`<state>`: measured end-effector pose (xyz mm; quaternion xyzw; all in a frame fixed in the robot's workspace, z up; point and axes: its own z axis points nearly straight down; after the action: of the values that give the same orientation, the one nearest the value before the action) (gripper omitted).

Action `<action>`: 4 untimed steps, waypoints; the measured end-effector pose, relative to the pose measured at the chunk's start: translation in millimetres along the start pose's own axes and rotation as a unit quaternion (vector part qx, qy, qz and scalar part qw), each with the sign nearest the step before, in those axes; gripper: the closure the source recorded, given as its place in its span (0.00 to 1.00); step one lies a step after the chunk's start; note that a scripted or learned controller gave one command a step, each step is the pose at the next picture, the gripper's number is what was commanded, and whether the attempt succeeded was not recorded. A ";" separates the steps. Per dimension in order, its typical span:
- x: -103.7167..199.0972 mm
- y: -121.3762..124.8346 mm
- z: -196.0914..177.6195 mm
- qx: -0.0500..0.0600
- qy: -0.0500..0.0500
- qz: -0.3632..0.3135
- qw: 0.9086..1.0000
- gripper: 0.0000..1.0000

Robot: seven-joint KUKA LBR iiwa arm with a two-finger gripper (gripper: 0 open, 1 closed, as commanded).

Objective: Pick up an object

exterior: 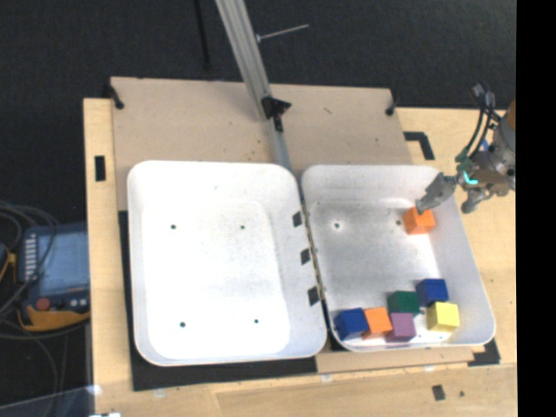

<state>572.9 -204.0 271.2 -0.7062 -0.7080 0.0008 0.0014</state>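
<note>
An orange cube (419,221) lies near the far right corner of the right bin (365,176). My gripper (453,198) hangs at that bin's right edge, open, with nothing between its fingers. Its left fingertip (430,200) is just above the orange cube, and I cannot tell whether they touch. Along the bin's near edge sit a blue cube (351,322), a second orange cube (378,320), a purple cube (401,326), a green cube (402,302), another blue cube (432,290) and a yellow cube (443,315).
The left bin (208,259) stands beside the right one, joined by a row of clips (306,254). A metal pole (248,50) slants up from the far side of the bench. A device with cables (48,272) lies at the left.
</note>
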 end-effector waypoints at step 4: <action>0.1 10.7 156.2 0.000 -0.001 0.004 1.000 0.00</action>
<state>583.2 -203.8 114.9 -0.7089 -0.7053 0.0019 0.0007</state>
